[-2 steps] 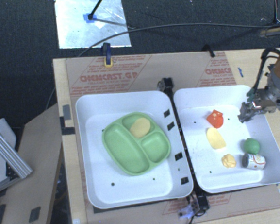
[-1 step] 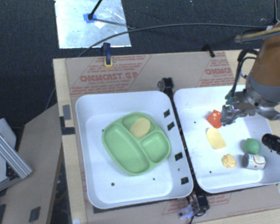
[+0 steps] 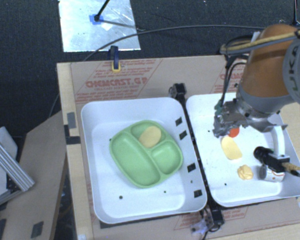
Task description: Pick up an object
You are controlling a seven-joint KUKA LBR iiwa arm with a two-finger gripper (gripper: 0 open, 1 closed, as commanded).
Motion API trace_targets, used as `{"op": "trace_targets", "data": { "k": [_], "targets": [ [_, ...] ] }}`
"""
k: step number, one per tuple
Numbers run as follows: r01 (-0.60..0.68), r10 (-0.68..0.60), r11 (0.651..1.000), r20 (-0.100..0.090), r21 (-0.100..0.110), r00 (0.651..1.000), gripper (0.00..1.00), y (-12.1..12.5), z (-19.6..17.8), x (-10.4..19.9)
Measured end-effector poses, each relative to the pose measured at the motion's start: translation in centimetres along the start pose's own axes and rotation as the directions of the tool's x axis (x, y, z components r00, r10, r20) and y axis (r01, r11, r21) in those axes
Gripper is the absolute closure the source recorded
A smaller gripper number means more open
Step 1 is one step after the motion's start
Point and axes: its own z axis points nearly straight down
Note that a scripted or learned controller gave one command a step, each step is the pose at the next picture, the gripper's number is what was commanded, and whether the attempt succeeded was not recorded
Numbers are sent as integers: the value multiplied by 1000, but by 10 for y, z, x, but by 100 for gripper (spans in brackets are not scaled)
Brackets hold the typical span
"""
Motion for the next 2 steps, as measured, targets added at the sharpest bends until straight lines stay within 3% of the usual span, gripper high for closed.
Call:
{"op": "trace_targets", "data": {
  "k": [2],
  "targets": [
    [-1,1,1000,0,-1,1000,100,15,2,97]
  ]
}}
